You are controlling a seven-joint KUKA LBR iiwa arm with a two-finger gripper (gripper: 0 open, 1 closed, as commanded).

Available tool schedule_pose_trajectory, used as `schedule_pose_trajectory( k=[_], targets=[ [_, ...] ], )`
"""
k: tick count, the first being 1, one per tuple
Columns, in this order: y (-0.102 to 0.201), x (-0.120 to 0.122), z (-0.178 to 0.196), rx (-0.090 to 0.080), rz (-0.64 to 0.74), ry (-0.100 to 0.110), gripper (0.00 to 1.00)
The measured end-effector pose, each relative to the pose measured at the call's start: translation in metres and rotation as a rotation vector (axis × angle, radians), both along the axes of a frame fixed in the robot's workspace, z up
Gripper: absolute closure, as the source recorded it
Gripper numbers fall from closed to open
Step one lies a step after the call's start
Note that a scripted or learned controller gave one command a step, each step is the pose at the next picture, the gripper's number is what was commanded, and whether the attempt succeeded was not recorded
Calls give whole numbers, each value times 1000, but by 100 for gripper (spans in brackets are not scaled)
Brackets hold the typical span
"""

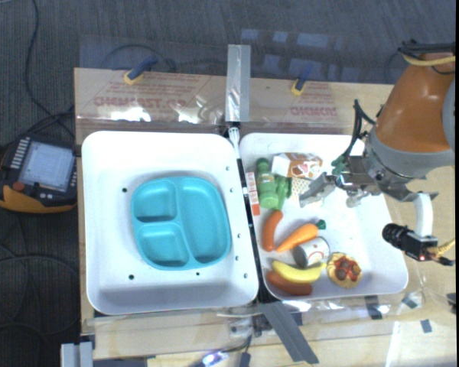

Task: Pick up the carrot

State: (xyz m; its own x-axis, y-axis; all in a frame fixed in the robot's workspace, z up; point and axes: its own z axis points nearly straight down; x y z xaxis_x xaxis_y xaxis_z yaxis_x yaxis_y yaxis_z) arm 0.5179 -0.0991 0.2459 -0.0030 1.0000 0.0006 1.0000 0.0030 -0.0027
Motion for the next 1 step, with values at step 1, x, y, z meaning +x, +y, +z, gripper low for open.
schedule_pose_trajectory(
  k=[1],
  targets=[
    [0,3,-116,2,124,1,0]
  ],
)
